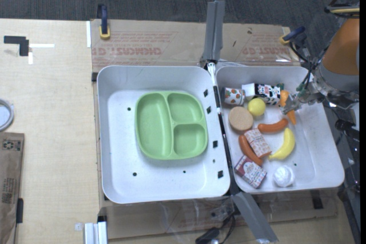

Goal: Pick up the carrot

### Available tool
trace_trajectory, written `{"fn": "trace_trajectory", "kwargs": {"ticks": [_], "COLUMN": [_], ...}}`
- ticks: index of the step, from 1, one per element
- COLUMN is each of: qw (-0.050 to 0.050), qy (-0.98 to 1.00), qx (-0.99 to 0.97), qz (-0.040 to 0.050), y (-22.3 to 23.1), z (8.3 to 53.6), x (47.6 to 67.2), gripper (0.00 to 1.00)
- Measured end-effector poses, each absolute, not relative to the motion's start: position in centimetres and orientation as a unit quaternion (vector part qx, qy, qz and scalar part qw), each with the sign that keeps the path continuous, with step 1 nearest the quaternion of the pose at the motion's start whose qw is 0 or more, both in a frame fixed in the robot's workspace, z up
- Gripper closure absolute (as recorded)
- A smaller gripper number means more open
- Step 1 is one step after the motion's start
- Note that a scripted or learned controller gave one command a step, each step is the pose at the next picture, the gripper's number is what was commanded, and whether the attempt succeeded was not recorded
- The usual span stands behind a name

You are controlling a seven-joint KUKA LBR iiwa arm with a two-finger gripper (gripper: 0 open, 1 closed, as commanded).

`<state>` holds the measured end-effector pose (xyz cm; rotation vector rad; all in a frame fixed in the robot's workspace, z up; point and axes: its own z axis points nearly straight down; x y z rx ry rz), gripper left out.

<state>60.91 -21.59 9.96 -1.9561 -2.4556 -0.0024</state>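
Camera view looks down on a pale worktop (51, 100) bearing two shallow white bins side by side. One left bin (108, 140) carries a single green divided plate (171, 124) with three compartments. One right bin (323, 168) holds the toy food.

At the right edge, the grey arm (343, 60) with its orange band reaches in, and its end effector (293, 106) sits low over the upper part of the right bin. Whether it is released or clenched I cannot tell; it is too small and cluttered there.

The carrot (291, 116) appears to be the small orange piece touching or just under the end effector, beside the curved orange-red sausage (273, 126); nothing shows it lifted.

Counted by size: one yellow banana (285, 145), two sausages (a second, straighter sausage (249, 148) lies lower), one tan round patty (241, 119), one lemon (257, 106), one white round piece (282, 176), and several small printed packets, whose number I cannot fix.

As a judgement, the carrot is likely a light, stiff, smooth plastic toy, apt to slip. Taking it across its thicker middle, square to its length, looks safest, keeping clear of the neighbouring sausage.
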Motion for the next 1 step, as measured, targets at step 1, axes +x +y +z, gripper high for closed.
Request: {"fn": "trace_trajectory", "kwargs": {"ticks": [1], "qw": [0.002], "qy": [-0.717], "qx": [-0.697], "qz": [0.0015], "y": [-11.38], "z": [21.1], "x": [53.38], "gripper": [1.0]}}
